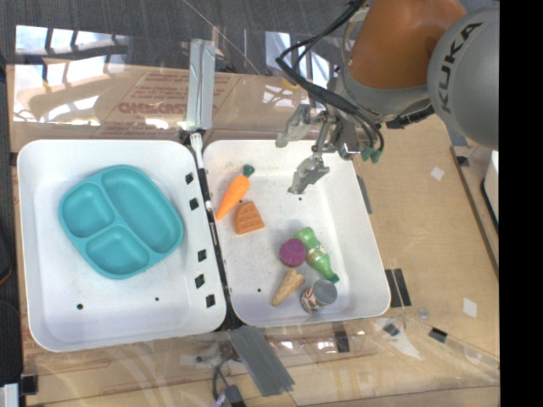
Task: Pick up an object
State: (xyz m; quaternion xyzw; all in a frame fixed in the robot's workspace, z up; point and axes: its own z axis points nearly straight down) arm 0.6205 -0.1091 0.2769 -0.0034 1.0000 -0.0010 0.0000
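Wooden counter (pixel 424 219) is carrying two white bins side by side. I'm watching the gripper (pixel 299 155) hanging over the far edge of the right bin (pixel 365 253), fingers spread apart and gripping nothing. Toys are sitting in that bin: a carrot (pixel 232 195) and an orange wedge (pixel 249 219) near its left edge, then a purple ball (pixel 293 252), green bottle (pixel 316 253), cone (pixel 287 287) and small can (pixel 319 295) toward its near right corner. Left bin (pixel 51 303) is holding a teal divided plate (pixel 121 220).
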